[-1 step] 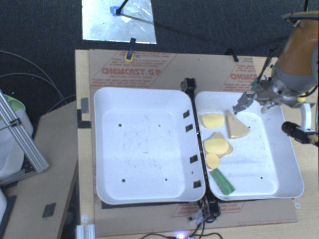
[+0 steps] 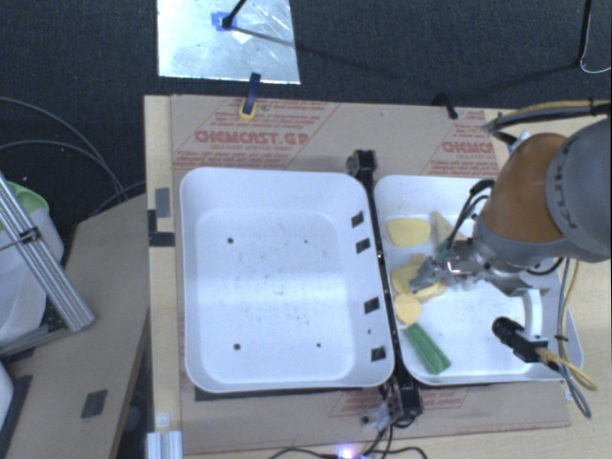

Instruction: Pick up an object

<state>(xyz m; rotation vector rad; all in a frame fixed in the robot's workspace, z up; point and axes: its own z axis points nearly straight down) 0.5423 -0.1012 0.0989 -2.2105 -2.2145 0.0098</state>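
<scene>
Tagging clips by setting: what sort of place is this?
Probably a robotics lab test bench: a grey-and-orange arm over the right bin, a matching left bin beside it, aluminium framing at left, and loose cables on dark carpet.

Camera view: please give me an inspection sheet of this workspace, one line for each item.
Surface: two white bins, left bin, right bin, on a printed board.
Job's things: yellow pieces and a green stick in the right bin.
Clutter: nothing seen.
Grippers: gripper at the yellow pieces; hold cannot be told.
Cables: black cable on the dark carpet, upper right.
Surroundings: silver sheet, metal frame at left.
</scene>
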